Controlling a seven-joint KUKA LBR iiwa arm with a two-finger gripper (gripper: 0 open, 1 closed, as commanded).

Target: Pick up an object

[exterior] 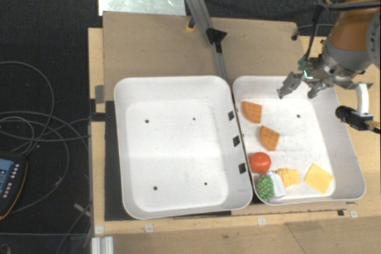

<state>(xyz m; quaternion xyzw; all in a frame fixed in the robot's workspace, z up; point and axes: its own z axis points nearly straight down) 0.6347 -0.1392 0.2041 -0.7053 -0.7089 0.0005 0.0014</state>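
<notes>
A: Pincer hangs over the far end of the right bin, fingers spread, nothing between them.

B: Nearest target?

A: An orange waffle-like wedge, below and to the pincer's left in the view, lying flat near the bin's inner wall. A second orange piece sits a little further on the same line, apart from the first.

B: Handling?

A: Toy food, I judge: light, stiff, likely slick plastic. Best taken across the narrow sides of the wedge (the flat face offers no purchase from above).

B: The rest?

A: Further off at the near end: a red tomato, round and prone to roll; green piece touching a corn piece; a yellow cheese block standing clear, its straight edges easy to pinch. The left bin lies well left of the pincer.
</notes>
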